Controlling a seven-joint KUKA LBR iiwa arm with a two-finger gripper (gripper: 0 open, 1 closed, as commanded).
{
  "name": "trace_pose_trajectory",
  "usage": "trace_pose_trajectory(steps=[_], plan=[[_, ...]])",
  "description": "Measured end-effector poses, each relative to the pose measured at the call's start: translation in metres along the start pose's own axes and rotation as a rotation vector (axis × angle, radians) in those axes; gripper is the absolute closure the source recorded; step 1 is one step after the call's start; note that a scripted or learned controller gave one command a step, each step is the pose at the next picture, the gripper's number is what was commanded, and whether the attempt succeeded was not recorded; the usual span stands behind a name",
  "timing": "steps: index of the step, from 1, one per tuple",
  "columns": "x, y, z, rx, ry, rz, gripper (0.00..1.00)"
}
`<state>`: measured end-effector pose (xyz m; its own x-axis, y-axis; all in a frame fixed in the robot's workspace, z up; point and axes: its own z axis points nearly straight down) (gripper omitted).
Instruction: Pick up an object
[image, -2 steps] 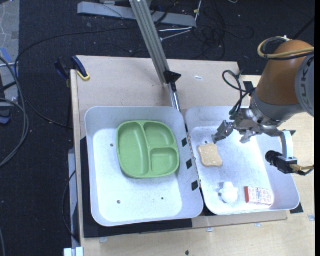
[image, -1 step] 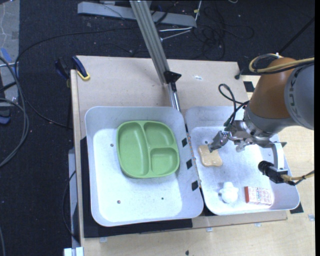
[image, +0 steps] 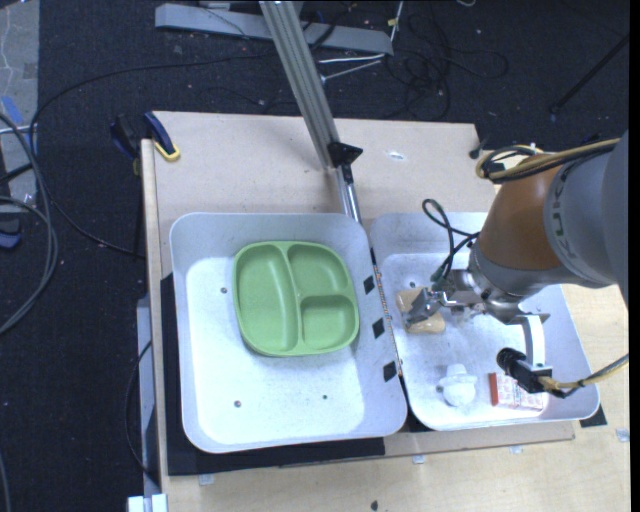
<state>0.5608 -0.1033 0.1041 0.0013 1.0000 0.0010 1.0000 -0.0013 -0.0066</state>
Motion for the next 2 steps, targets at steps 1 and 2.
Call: trace_pose_trajectory(steps=[1,2], plan=[[0.0,0.002,-0.014,-0.006,-0.001,0.001,1.0],[0.008,0.002,-0.073,-0.01,-0.002,-0.004,1.0]])
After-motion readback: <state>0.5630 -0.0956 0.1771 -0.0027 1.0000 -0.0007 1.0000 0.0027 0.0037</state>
